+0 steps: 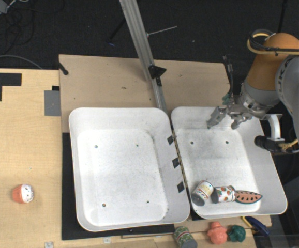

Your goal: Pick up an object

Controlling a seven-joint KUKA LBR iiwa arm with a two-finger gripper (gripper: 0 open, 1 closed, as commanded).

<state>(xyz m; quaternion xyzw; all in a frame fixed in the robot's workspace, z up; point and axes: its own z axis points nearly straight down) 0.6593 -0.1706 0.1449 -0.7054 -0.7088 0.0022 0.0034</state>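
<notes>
My gripper [225,121] hangs over the far edge of the right bin [227,154], fingers spread open with nothing between them. At that bin's near edge lie three objects in a row: a small can with a yellow band [203,192], a white patterned cup on its side [223,194], and a watermelon slice toy [247,196]. They lie well below the gripper in the view, apart from it.
The left bin [121,167] sits beside the right one. A slanted metal rail [141,45] stands behind the bins. Outside the bins lie a red-and-white ball [23,194] at far left and a can [182,236], a pink toy [217,232] and a green toy [237,233] at the front.
</notes>
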